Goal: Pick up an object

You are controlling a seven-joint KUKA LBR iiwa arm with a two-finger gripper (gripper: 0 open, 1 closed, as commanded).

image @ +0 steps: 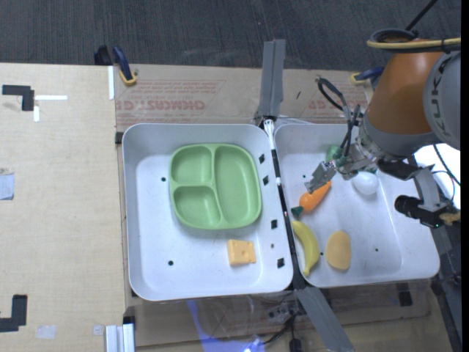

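We count two white bins [146, 218] on the counter [58, 196]. One green plate [215, 186] sits in the left bin, with one cheese wedge [241, 252] just below it. Right of the plate we count one carrot [314, 196], one banana [306, 245], one yellow oval piece [338, 250] and one white egg [364, 184].

Grey arm [440, 101] with broad orange band, black cables, small metal claw [327, 173].
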